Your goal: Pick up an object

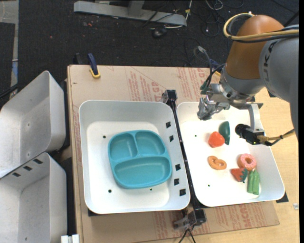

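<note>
— What is seen beyond the bench?
— A dark floor is seen, strewn with cables; a grey metal bar is laid there.
— And at the left?
— Two spare white bins are stacked.

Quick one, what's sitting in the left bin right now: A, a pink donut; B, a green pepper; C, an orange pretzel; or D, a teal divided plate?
D: the teal divided plate lies alone in the left bin, while the small toy foods all lie in the right bin.
</note>
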Tool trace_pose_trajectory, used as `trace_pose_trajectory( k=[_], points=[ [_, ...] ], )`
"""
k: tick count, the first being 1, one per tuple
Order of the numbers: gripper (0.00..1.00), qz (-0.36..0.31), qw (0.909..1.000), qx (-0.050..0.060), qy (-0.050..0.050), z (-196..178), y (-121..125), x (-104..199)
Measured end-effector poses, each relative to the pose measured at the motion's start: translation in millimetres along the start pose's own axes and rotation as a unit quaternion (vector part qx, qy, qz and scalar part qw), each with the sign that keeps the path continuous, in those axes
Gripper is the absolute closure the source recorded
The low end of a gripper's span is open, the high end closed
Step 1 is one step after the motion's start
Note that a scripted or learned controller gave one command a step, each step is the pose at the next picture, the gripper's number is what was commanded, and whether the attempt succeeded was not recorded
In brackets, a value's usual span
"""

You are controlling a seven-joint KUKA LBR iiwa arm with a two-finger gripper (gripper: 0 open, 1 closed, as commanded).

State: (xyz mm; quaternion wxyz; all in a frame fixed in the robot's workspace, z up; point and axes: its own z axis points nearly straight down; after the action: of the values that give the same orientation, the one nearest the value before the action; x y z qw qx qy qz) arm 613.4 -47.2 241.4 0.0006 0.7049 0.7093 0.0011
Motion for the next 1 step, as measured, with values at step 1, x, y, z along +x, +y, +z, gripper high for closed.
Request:
trace_pose_trajectory(
  k=[1],
  points=[
    [1.00, 0.000, 1.0000, 0.000, 0.000, -2.5, 10.7, 43.6]
  ],
)
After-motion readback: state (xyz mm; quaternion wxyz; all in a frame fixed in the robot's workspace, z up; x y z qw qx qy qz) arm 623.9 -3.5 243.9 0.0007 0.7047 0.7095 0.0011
